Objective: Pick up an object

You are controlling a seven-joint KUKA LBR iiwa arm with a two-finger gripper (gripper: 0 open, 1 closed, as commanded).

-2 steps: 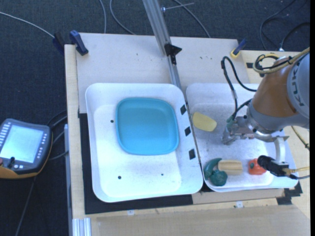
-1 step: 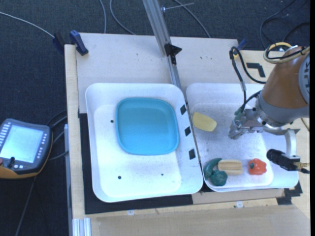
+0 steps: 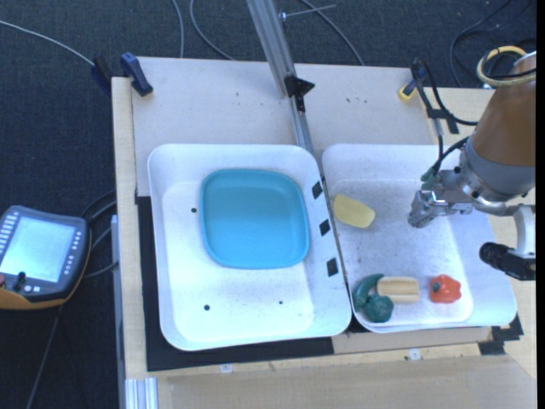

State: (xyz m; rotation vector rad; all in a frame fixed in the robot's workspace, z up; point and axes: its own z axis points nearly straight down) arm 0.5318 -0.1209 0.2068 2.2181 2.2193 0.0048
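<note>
Over the right-hand shallow white plastic bin (image 3: 477,313), the pincer (image 3: 421,214) hangs low above bare bin floor, arm coming in from the right. I can't tell how far apart it is set; nothing visible in its hold.

Candidates, relative to the pincer:
- pale yellow soft wedge-shaped object (image 3: 353,211): to its left, near, lying flat by the bin's left wall. Closest target.
- small red plastic pepper with green stalk (image 3: 444,289): below it, toward the near wall.
- tan wooden-looking block (image 3: 398,289): below and slightly left, just beside the dark green lumpy plastic vegetable (image 3: 372,300), which looks to be touching it.

The left white bin (image 3: 170,228) carries a turquoise square plastic plate (image 3: 255,218), well apart from the pincer.

Judgement: this is the approach step, no grasp made yet. Next move calls for picking a target, centring over it, then descending straight. The yellow wedge needs only a short lateral shift left. The block/vegetable pair is crowded, so riskier.
</note>
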